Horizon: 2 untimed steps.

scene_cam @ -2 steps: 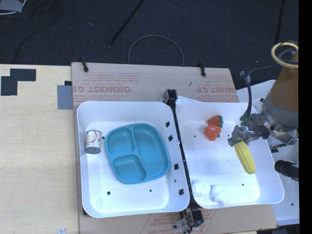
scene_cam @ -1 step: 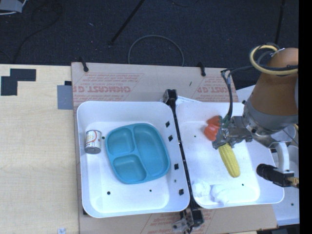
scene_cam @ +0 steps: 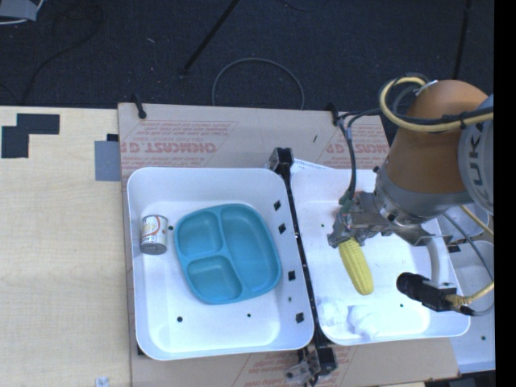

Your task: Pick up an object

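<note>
Camera view is showing the gripper (scene_cam: pixel 345 234) hanging in the right bin (scene_cam: pixel 322 200), fingers touching the upper end of the yellow corn cob (scene_cam: pixel 357 268); can't tell if they're gripping it or how wide they're set. Cob is lying at a slant approx mid-bin. Prob a light, stiff plastic toy w/ a bumpy, rounded surface, so it's likely rolling easily. Better hold: across the middle. Left bin (scene_cam: pixel 153 329) is holding a blue divided plate (scene_cam: pixel 227 252) & a small can (scene_cam: pixel 154 235).
</note>
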Each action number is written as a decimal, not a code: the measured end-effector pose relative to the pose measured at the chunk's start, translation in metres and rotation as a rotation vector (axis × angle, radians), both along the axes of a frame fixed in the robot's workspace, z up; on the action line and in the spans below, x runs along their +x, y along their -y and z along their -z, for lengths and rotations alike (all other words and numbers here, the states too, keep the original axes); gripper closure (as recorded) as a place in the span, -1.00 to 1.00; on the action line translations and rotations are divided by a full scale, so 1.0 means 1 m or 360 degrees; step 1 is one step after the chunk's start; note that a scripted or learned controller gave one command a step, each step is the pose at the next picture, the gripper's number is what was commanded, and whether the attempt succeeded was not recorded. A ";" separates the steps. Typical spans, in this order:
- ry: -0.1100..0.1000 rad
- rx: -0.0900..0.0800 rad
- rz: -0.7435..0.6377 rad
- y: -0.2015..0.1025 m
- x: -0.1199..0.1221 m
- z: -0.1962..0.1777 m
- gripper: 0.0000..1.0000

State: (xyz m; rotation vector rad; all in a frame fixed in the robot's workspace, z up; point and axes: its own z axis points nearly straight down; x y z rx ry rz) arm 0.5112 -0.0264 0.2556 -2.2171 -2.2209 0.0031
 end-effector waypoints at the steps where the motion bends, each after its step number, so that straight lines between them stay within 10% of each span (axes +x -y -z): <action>1: 0.0000 0.0000 -0.0003 -0.048 0.008 0.003 1.00; 2: -0.0004 -0.0002 0.0000 -0.096 0.004 0.022 1.00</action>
